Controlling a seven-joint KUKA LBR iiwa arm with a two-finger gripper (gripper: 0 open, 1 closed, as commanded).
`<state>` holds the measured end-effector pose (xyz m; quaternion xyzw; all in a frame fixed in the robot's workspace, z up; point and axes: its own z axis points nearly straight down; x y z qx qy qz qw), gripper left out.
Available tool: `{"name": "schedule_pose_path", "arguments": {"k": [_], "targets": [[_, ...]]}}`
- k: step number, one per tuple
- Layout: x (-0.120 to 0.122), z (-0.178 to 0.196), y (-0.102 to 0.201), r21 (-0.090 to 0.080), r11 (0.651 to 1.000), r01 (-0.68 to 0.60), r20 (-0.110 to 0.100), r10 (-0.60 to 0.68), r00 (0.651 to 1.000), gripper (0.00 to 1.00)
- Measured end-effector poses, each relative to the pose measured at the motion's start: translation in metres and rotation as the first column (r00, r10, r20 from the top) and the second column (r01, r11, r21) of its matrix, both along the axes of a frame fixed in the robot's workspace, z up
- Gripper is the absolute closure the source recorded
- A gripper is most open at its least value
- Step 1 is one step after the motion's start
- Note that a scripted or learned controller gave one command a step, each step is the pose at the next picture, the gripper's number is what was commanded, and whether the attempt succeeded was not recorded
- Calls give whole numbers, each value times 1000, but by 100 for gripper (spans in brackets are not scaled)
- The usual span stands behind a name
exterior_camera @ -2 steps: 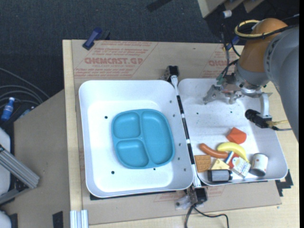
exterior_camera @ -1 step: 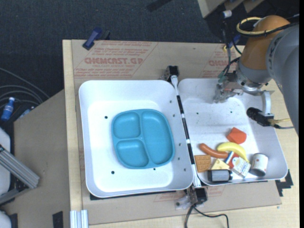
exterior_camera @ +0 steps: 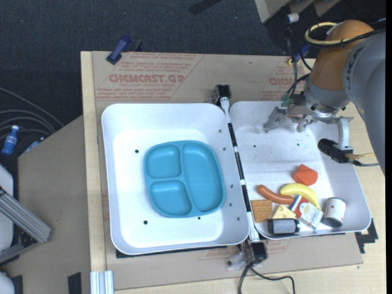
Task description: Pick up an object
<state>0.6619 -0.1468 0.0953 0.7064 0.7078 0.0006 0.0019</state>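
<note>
One orange block (exterior_camera: 305, 175) — lies near, below gripper (exterior_camera: 288, 120), rt bin.

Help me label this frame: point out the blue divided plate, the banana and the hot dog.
blue divided plate (exterior_camera: 184, 179): camera view, on the ridge where its compartments meet.
banana (exterior_camera: 300, 192): camera view, middle of its yellow curve.
hot dog (exterior_camera: 272, 194): camera view, middle of its length.

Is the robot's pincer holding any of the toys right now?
No. The pincer hangs at the far end of the right bin, nothing between its fingers. The toys lie piled at the near end.
</note>
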Motion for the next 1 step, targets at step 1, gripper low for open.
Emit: {"name": "schedule_pose_path", "arguments": {"k": [1], "targets": [[5,-11,0,0,1000,1,-1,-1,1000,0]]}}
